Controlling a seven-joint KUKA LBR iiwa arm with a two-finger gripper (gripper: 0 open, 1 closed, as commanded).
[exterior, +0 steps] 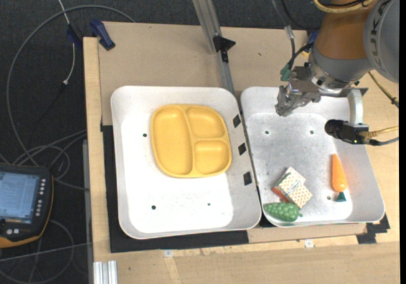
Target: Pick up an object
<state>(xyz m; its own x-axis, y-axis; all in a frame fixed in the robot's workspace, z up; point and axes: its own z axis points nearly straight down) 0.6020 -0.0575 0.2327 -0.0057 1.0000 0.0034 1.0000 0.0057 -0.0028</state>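
The claw hangs over the far-left part of the right bin, near its 11 o'clock corner. Whether it is released or clenched cannot be told from this slant; nothing shows in its grasp.

The candidate objects lie together at the near end of that bin, well apart from the claw. An orange carrot lies at about 4 o'clock, close to the right wall. A small patterned box sits tilted at 6 o'clock, and a green vegetable rests just beside it against the near rim. The left bin holds a yellow divided plate, which sits toward the far side.

By my judgement the task is at the approach step: no pick is made yet. The next move calls for the arm to travel toward 6 o'clock, settle above one item, then descend. The carrot looks the cleanest target, since it lies alone; the box and the green vegetable crowd each other and the rim.
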